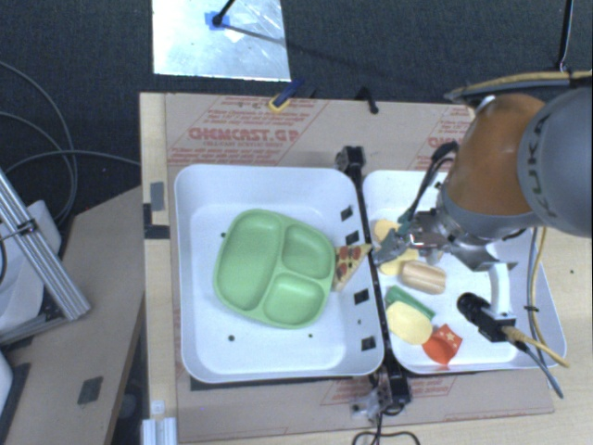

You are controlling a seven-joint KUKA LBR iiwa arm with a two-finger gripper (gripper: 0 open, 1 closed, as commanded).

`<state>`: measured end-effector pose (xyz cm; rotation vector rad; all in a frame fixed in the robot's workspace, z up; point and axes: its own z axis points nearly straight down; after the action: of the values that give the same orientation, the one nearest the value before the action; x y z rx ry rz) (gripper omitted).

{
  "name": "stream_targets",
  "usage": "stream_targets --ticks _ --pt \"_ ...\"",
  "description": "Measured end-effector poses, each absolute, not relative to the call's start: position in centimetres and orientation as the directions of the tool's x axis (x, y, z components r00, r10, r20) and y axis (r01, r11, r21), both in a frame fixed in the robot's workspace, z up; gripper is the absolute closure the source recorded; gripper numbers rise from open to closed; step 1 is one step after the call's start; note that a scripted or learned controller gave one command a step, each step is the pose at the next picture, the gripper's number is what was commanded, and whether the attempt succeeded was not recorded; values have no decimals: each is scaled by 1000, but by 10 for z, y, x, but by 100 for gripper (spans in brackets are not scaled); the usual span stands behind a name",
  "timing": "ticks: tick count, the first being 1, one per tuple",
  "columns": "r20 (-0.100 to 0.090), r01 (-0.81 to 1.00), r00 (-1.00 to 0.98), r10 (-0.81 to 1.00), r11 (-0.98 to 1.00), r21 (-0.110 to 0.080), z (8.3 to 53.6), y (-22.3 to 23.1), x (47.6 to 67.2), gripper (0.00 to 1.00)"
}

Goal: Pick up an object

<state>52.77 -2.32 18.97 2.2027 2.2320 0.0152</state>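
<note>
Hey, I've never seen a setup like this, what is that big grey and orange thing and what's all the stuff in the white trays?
It is a robot arm, seen from one camera above the bench. Its pincer reaches down into the right bin, among toy food: a hot dog bun, a yellow piece, a red piece. The left bin holds a green divided plate and a pizza slice. I cannot tell whether the pincer holds anything.

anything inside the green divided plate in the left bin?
The green divided plate shows three bare compartments. A pizza-slice toy leans at its right rim, outside the compartments. Whatever lies under the plate is covered.
</note>
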Motion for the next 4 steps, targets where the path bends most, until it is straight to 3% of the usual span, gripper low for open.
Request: stream_targets --ticks 1,2,3,4 --pt "-3 1000 5 1000 -5 -4 87 -107 555 0" --pt "1 1000 0 1000 0 2 155 -15 581 0" --pt "23 1000 -18 1000 18 2 167 0 583 100" --pt "3 1000 -7 1000 7 6 272 29 502 100"
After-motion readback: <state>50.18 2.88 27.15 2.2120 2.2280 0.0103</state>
